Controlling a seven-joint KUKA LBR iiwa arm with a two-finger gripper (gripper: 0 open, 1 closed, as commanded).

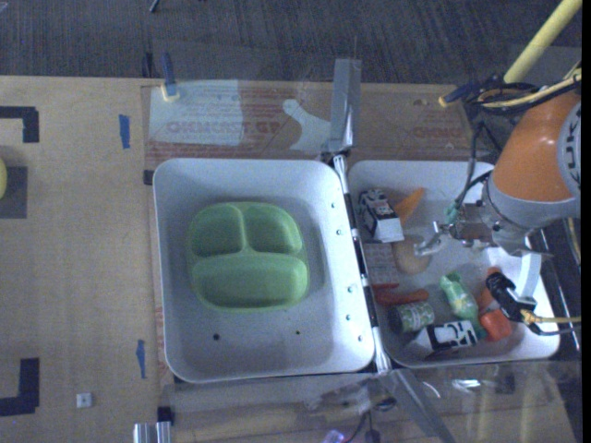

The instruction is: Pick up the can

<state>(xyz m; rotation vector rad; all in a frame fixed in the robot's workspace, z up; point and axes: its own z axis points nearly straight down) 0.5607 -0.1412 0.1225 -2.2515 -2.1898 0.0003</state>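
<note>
Can (412, 317) lying in right bin (545, 344); gripper (432, 244) state unclear; wooden bench (74, 275), dark floor (277, 17).

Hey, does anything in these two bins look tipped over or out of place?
The small dark green can lies on its side in the right white bin, crowded among toy foods. The green divided plate in the left white bin sits upside down.

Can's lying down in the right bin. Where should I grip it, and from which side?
Grip the can across its round body, coming straight down from above. It lies on its side, with a red item close behind and a black-and-white box close in front, so its ends look freer.
</note>
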